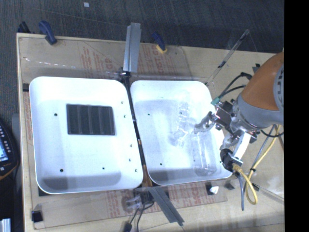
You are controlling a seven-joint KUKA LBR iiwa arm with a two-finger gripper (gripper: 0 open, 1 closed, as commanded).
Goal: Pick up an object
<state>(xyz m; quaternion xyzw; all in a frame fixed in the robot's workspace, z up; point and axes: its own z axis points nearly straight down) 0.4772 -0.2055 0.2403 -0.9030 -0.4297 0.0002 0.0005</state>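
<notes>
Clear plastic thing [186,129] lies mid right bin [159,93], lower right of frame. Looks light, slick, hard to spot; I'd pinch narrow middle. Gripper [208,122] just beside it, grip state: can't tell.

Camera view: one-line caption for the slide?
KUKA arm's gripper over the right bin beside clear plastic objects; dark ridged block in the left bin.

Clear plastic bottle [202,154] lying on its side just below the end effector [203,125]; clear crumpled packaging [179,127] just left of it.
</notes>
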